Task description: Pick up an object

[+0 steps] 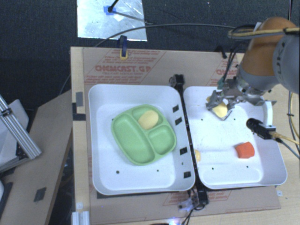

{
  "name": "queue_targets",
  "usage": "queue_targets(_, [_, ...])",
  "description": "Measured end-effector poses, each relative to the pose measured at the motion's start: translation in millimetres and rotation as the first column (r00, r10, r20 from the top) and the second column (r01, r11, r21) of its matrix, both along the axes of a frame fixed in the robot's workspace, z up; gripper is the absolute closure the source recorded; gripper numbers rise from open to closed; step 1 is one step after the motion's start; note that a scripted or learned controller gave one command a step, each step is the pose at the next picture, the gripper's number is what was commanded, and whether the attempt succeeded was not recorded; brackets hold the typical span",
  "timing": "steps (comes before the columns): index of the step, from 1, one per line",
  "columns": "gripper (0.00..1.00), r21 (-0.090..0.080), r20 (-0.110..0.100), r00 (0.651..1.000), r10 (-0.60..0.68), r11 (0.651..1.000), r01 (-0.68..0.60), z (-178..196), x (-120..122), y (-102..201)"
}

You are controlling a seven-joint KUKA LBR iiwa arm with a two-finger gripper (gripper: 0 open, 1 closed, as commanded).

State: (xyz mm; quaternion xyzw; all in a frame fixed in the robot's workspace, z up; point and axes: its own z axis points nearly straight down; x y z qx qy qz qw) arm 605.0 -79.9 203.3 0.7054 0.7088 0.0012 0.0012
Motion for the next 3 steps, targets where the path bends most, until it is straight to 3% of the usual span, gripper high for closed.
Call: queue_targets(3, [1.00, 0.002, -0.001, 1.000, 0.006, 1.000, -0.006, 14, -15, 166])
